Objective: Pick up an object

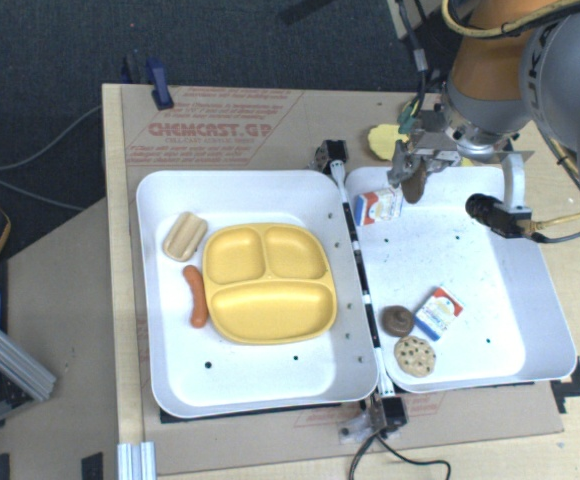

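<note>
My right bin [530, 298] holds a small milk carton [378, 207] at its far left corner. My end effector [410, 183] hangs just beside the carton's right edge, and I cannot tell how its grip stands.

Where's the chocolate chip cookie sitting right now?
The chocolate chip cookie lies in the right bin, near its front left corner, just below the brown donut and the small carton, far from the claw.
</note>
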Action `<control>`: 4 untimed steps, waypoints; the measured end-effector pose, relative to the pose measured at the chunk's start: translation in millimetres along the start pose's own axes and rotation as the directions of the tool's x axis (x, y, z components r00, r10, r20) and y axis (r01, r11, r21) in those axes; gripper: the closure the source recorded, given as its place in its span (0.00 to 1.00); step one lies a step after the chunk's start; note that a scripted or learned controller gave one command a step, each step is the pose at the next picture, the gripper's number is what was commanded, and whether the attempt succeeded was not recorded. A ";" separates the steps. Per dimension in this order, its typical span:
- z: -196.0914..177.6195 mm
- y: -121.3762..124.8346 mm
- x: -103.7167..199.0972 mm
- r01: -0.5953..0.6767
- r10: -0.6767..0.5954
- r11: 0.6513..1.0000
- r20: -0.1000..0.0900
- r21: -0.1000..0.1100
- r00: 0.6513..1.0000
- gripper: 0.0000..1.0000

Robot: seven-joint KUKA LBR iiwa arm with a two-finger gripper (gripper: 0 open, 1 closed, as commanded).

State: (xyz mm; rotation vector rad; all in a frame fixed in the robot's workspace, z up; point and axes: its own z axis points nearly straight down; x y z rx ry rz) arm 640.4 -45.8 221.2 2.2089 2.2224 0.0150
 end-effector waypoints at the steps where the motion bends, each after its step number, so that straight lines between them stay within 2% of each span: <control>1: -4.7 -34.8 22.3 -0.004 0.004 1.000 0.000 0.015 1.000 1.00; 2: -68.8 -31.0 -53.6 -0.012 0.012 1.000 0.005 0.004 1.000 1.00; 3: 17.6 -48.1 -22.5 -0.004 0.004 1.000 -0.002 0.023 1.000 1.00; 4: 1.5 -83.1 52.9 0.002 -0.002 1.000 -0.003 0.017 1.000 1.00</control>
